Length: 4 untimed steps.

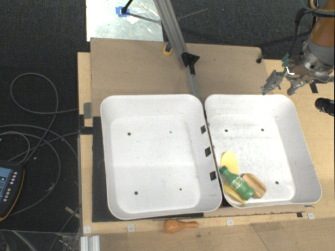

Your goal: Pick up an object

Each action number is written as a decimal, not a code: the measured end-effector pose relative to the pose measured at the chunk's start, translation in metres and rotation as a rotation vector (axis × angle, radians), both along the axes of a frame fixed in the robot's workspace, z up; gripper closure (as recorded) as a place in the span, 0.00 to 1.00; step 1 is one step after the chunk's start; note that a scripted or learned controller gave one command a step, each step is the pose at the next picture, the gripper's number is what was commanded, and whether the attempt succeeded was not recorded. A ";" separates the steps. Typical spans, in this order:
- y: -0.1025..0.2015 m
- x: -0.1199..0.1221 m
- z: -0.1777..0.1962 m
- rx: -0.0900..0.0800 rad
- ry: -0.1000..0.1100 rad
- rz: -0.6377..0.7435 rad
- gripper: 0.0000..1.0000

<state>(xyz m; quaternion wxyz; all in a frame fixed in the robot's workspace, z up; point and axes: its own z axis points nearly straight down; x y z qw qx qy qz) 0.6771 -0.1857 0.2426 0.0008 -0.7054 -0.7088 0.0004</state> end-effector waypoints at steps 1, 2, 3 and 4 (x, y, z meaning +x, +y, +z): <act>0.000 0.001 0.003 -0.002 -0.004 0.003 0.00; 0.000 0.001 -0.059 -0.001 0.001 0.001 0.00; 0.005 -0.005 -0.104 -0.001 0.001 0.002 0.00; 0.006 -0.005 -0.154 -0.001 0.001 0.003 0.00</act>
